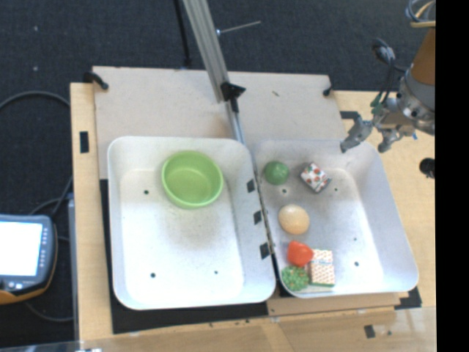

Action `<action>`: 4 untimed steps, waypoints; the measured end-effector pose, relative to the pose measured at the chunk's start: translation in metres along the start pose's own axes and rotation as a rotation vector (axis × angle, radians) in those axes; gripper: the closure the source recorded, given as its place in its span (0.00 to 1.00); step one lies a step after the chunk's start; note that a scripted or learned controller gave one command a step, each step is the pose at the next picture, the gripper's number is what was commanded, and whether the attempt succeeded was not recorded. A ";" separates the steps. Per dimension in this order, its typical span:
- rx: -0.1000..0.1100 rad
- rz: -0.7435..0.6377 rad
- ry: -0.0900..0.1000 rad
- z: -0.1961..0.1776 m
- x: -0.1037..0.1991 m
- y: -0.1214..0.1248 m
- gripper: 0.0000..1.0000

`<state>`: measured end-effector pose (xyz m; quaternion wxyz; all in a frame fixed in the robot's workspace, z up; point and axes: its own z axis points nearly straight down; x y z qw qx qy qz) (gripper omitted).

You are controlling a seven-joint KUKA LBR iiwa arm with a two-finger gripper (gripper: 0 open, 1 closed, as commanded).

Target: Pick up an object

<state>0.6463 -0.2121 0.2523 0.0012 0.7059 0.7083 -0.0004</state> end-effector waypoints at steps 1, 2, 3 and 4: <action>0.001 -0.001 -0.001 0.000 0.000 0.000 0.00; 0.006 0.004 0.000 0.061 -0.007 0.001 0.00; -0.004 0.005 0.000 0.119 -0.007 -0.002 0.00; -0.021 0.003 -0.007 0.124 -0.010 0.004 0.00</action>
